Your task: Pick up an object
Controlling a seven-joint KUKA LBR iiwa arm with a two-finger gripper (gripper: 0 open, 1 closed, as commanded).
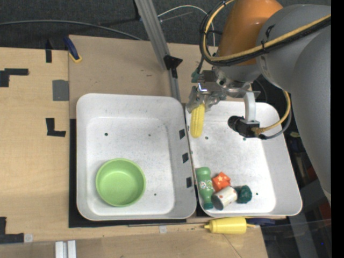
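The gripper is seen at the far edge of the right bin, near its far-left corner, with its fingers closed on the upper end of a yellow corn cob. The cob hangs downward from the jaws, roughly upright, over the left wall of that bin; a shadow beside it suggests that it is lifted clear of the floor, though this cannot be confirmed. The grasp is therefore judged to be made, and the lift appears to be under way or complete; what remains is to carry the object securely, since only the tip is gripped and slippage is possible. At the near-left corner of the right bin, a green bottle, an orange piece, a light cylinder and a dark green item are clustered, touching one another. A green bowl rests near the near-left corner of the left bin. A yellow bottle lies on the bench just outside the near edge of the right bin.
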